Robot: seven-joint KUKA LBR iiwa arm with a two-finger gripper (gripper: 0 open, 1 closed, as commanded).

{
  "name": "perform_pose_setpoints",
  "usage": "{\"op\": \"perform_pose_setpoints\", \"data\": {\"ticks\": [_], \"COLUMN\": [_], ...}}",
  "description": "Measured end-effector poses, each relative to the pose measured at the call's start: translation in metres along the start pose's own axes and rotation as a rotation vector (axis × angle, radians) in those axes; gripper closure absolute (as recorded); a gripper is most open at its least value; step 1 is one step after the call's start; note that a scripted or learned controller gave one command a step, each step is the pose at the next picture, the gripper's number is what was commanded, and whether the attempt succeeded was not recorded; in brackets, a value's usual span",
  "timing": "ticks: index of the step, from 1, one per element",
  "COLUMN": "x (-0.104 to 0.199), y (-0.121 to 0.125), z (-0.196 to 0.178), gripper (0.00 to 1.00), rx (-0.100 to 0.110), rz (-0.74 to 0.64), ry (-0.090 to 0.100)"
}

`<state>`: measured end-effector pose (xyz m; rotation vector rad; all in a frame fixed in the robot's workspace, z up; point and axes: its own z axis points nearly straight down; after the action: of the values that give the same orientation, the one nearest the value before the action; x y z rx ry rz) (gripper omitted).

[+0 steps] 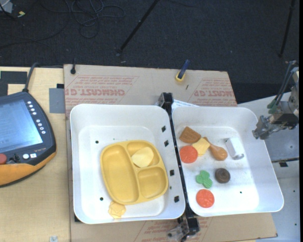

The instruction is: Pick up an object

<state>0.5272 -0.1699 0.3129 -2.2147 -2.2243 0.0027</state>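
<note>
The right bin holds several toy foods: a brown wedge, a yellow cheese piece, a red slice, a brown drumstick, a small grey block, a dark donut, a green piece and an orange-red disc. My gripper hangs just outside that bin's right rim, apart from all of them, with nothing seen in it.
The left bin carries a yellow divided tray with a pale round piece in one compartment; a yellow scrap lies by the bin's front wall. A control pendant rests at far left.
</note>
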Motion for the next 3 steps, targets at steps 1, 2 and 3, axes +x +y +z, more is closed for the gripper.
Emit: {"op": "perform_pose_setpoints", "data": {"ticks": [1, 2, 3], "x": [-0.002, 0.045, 0.107], "y": [0.000, 0.009, -0.053], "z": [-0.009, 0.009, -0.047], "gripper": [1.00, 1.00, 1.00], "rx": [0.001, 0.001, -0.004], "rz": [0.000, 0.002, 0.000], "ry": [0.000, 0.001, 0.002]}}
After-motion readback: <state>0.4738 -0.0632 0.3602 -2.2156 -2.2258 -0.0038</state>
